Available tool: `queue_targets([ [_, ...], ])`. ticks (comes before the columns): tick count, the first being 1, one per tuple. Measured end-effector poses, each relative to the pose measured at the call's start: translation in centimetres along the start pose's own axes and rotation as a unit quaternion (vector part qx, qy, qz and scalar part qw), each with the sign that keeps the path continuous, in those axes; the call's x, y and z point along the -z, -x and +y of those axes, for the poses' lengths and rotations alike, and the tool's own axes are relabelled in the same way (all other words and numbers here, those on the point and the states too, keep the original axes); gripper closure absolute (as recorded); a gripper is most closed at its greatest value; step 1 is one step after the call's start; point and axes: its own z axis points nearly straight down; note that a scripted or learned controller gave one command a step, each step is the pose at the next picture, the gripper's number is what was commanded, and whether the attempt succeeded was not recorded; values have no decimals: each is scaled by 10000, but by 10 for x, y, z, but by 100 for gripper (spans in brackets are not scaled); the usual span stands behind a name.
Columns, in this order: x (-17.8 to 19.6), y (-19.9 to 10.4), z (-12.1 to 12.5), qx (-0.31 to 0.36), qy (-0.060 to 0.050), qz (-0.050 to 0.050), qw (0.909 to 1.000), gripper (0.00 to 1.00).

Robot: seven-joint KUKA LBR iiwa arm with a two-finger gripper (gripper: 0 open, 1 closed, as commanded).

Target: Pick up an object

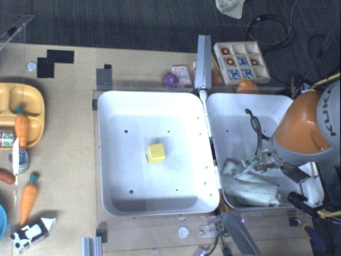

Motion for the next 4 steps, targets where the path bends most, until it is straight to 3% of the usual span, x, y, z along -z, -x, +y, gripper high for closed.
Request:
queue_targets([
  [1, -6, 3, 55, -1532, 44, -2, 9882, 0],
  [2, -4, 32, 113, -1600, 7, -4, 9871, 0],
  [3, 13, 71, 58, -1306, -15, -2, 9914, 0],
  [4, -6, 9, 54, -934, 55, -21, 9956, 0],
])
